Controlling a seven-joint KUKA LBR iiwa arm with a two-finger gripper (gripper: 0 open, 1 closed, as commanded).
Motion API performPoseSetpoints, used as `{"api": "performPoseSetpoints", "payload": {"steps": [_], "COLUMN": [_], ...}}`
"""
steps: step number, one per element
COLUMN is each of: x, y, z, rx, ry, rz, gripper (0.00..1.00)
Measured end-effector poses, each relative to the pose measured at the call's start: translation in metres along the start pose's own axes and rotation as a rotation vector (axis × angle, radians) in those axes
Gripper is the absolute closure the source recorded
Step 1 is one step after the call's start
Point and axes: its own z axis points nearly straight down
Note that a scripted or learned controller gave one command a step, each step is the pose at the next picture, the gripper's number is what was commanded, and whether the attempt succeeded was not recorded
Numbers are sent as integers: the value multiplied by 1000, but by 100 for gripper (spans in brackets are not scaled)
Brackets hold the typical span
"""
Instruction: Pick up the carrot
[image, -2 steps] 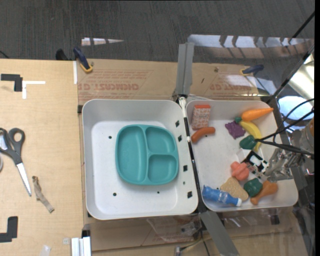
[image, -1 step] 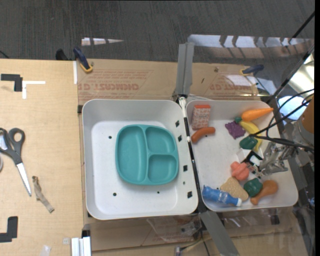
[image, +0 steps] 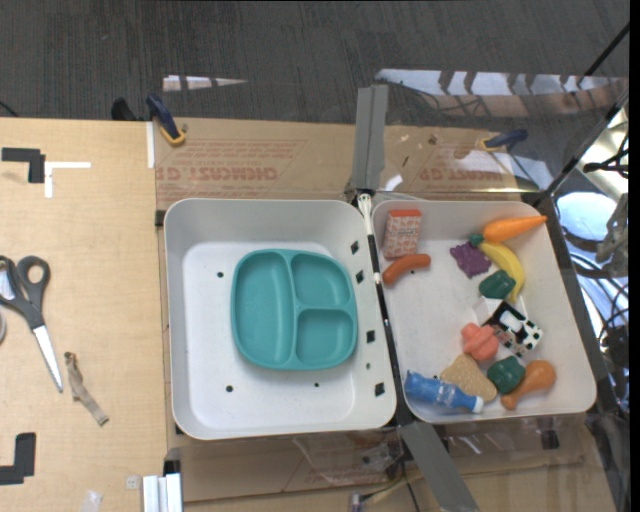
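carrot (image: 510, 228) at bin's (image: 560, 262) far edge (tilted)

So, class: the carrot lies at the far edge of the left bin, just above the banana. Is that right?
Not quite. The camera view shows the carrot at the far edge of the right bin, not the left; it does lie just above the banana.

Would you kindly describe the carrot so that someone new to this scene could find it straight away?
Start at the right white bin, the one crowded with toy food. Look to its far right corner, where the carrot lies just above the yellow banana. It is the only long, tapered orange piece there, with a small green tuft at its left end.
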Motion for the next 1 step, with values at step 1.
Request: {"api": "performPoseSetpoints", "payload": {"steps": [1], "x": [32], "y": [6], "z": [107], "rx": [-2], "ry": [2], "rz": [-168], "gripper": [100]}}
